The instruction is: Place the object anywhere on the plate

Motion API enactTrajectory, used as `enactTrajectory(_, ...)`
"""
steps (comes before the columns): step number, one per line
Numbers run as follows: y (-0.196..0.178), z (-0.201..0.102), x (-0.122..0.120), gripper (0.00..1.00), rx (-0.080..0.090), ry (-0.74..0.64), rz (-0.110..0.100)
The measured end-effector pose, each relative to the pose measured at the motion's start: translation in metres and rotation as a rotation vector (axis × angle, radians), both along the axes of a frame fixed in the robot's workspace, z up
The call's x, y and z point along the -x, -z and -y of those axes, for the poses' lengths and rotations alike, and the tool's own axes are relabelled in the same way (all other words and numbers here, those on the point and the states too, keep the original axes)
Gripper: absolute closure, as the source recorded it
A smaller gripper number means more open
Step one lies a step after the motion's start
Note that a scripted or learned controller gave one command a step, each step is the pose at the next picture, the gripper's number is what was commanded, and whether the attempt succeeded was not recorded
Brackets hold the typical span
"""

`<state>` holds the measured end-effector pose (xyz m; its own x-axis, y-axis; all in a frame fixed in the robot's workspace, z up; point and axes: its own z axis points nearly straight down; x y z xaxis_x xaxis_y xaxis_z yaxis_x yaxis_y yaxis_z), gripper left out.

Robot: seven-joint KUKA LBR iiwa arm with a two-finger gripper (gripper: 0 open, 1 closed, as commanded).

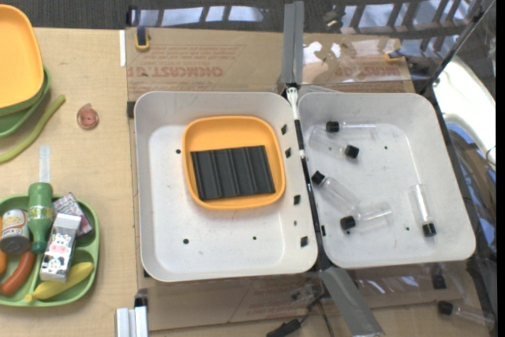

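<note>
Black ribbed object (233, 173) on the orange plate (233, 129) — left bin (162, 249).
Clear vials (347, 196) (black-capped) scattered across the right bin (450, 241); gripper state can't be told.

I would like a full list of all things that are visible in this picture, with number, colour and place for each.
bins: two, white, side by side in the middle of the bench
plate: one, orange, in the left bin
ribbed block: one, dark grey, lying on the plate
vials: about five, clear with black caps, scattered in the right bin
cardboard: one sheet, brown, under and behind the bins
green tray: one, at the lower left, holding toy food, a green bottle and a small carton
stacked dishes: orange on green, at the upper left edge
small round piece: one, pinkish, on the bench left of the bins
</note>
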<state>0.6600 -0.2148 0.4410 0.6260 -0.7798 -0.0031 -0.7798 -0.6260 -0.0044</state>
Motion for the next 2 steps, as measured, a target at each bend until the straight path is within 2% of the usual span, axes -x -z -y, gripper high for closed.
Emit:
enactTrajectory(1, -0.0003, -0.0065, -0.0003, 1.00, 0.002, -0.099, 0.000)
enactTrajectory(2, 0.0002, 0.0006, -0.0001, 1.00, 0.001, -0.329, 0.001)
